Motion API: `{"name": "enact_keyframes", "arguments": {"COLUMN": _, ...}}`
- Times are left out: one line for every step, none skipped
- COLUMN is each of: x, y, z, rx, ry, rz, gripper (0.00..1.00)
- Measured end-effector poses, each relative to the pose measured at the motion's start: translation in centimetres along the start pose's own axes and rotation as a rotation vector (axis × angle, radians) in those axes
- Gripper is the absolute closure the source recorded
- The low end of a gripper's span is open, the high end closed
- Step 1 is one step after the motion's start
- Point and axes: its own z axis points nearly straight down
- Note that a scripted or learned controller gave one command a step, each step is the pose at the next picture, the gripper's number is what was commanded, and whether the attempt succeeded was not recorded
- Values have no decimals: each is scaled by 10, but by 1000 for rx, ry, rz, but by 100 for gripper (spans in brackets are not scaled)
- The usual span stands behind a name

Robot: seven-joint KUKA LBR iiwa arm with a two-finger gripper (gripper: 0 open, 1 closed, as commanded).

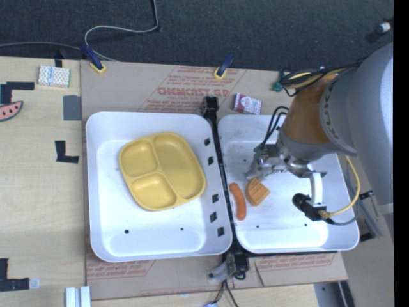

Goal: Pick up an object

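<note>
From the camera view, the metal hand [262, 169] is hanging low in the right white bin [332, 238], just above a tan, bread-like wedge [257, 192] lying beside an orange sausage [238, 201]; its opening cannot be told. A glossy yellow three-compartment plate [162, 170] is sitting in the left bin [105, 171]. Red lettering on the cardboard [185, 89] is showing upside down.

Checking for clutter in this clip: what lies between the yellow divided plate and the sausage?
In the camera view, the black divider where the two bins meet runs between the yellow plate and the sausage; otherwise just bare white bin floor.
</note>
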Motion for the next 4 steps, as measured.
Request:
{"name": "enact_keyframes", "arguments": {"x": 1, "y": 0, "z": -9, "rx": 1, "ry": 1, "rz": -1, "gripper": 100}}
{"name": "enact_keyframes", "arguments": {"x": 1, "y": 0, "z": -9, "rx": 1, "ry": 1, "rz": -1, "gripper": 0}}
{"name": "enact_keyframes", "arguments": {"x": 0, "y": -28, "z": 10, "rx": 0, "ry": 0, "rz": 1, "gripper": 0}}
{"name": "enact_keyframes", "arguments": {"x": -1, "y": -27, "z": 0, "rx": -1, "ry": -1, "rz": 1, "gripper": 100}}
